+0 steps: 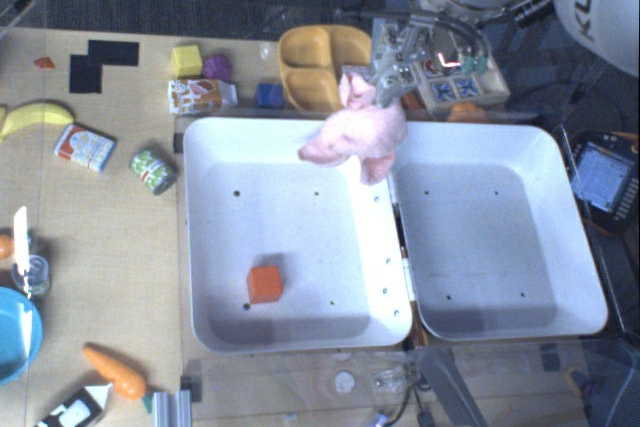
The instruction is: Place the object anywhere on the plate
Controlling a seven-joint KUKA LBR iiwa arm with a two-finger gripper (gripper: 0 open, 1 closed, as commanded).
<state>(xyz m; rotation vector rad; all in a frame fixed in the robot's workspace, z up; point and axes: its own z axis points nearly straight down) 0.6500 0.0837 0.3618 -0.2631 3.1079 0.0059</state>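
- Pink plush toy [355,135] hangs over the far edge of the left bin [215,215], near the seam with the right bin [560,215].
- Gripper [385,80] clenches the toy's top.
- Yellow divided plate [315,65] sits just behind.
- Orange block [265,284] lies in the left bin.

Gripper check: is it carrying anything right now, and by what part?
Yes. The gripper holds the pink plush toy by its upper end, body dangling over the bins' rear edge.

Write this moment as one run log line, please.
gripper: shut on pink plush toy | toy: lifted over left bin far right corner | yellow plate: beyond bins | status: not placed
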